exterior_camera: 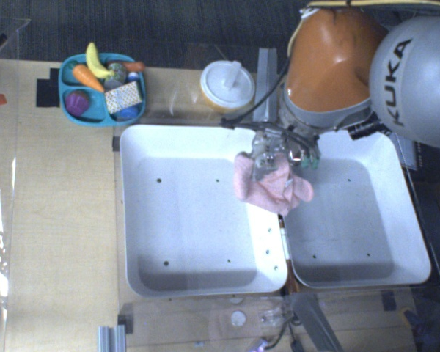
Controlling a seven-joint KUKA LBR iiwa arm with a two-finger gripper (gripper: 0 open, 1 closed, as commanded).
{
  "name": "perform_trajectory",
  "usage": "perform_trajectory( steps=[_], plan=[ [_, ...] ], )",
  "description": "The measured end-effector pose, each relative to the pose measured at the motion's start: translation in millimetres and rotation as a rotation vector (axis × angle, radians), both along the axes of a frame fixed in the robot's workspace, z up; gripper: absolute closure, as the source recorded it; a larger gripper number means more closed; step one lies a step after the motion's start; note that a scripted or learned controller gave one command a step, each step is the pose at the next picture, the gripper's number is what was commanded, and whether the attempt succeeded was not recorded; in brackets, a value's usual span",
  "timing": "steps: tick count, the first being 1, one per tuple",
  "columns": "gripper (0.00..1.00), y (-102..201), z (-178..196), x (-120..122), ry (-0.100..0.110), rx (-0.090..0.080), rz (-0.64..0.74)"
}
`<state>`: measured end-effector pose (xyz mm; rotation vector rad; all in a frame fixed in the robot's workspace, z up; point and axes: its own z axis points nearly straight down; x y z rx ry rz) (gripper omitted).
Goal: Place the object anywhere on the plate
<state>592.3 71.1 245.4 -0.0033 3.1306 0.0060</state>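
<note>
A crumpled pink cloth (pixel 276 189) hangs over the seam between the two white bins, its top bunched up between the fingers of my gripper (pixel 270 164). The gripper is shut on the cloth and points straight down from the orange-banded wrist. The blue divided plate (pixel 95 120) sits on the bench at the far left, outside the bins, well away from the gripper. It holds a toy banana (pixel 97 63), a carrot (pixel 86 78), a purple piece (pixel 77 103) and a sponge-like block (pixel 125 96).
The left bin (pixel 191 218) and the right bin (pixel 352 218) lie side by side under the arm. A white lidded cup (pixel 227 85) stands behind the left bin, between the gripper and the plate. A black patch (pixel 48 91) lies left of the plate.
</note>
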Motion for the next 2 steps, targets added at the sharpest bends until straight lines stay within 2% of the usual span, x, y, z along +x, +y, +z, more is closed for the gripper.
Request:
perform_trajectory(
  steps=[1, 2],
  plan=[
    [1.0, 42.6, -10.9, -26.5, 0.004, -0.001, 0.004],
    [0.0, 42.3, -10.5, -26.3, 0.003, 0.0, 0.003]
  ],
)
